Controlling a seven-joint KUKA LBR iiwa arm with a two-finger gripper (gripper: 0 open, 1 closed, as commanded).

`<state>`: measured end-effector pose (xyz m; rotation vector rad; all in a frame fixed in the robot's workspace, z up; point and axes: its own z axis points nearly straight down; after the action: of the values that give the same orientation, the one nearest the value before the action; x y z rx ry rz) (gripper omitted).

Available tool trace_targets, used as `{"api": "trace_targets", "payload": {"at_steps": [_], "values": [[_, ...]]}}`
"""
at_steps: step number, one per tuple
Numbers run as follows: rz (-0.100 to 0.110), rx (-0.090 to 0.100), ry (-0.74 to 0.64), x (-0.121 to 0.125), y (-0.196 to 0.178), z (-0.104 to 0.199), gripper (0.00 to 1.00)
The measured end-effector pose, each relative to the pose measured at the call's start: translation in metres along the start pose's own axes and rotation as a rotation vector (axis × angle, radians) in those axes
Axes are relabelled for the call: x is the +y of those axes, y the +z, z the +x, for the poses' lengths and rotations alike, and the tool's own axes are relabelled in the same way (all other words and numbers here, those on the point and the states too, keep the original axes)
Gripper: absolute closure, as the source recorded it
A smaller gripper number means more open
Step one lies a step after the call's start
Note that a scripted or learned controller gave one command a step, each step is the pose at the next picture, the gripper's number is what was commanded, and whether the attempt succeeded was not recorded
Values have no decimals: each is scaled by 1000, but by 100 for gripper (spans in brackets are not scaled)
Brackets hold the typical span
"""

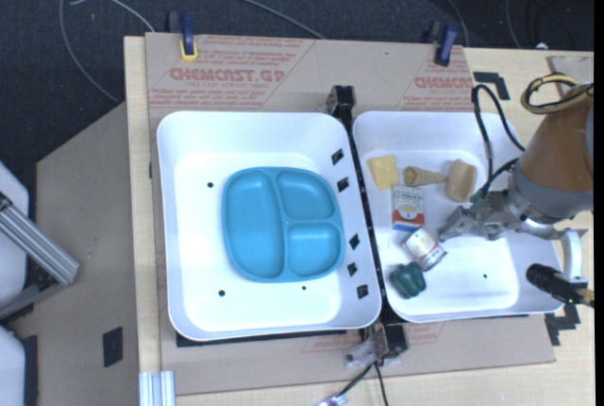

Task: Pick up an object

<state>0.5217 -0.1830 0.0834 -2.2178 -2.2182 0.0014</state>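
The right bin (477, 279) holds several small items. A yellow wedge (382, 171), a small tan piece (424, 176) and a tan block (461, 178) lie along its far side. A red-and-white carton (408, 206) sits in the middle, a small silver can (425, 247) lies just in front of it, and a dark green item (409, 279) rests near the front left corner. My gripper (460, 223) hangs low in this bin, just right of the can and below the tan block. Nothing is seen held in it.
A blue divided plate (283, 223) lies in the left bin (189, 196). The arm's orange band (559, 154) rises over the right bin's right edge. Black cables (491, 126) run across the bench behind it. Clamps (188, 45) hold the board's back edge.
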Motion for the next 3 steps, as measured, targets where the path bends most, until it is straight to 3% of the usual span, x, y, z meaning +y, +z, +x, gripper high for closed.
{"api": "trace_targets", "payload": {"at_steps": [1, 3], "values": [[-4, -1, 0, 1, -13, 0, 100], [-10, -5, -1, 4, -121, 1, 100]]}}
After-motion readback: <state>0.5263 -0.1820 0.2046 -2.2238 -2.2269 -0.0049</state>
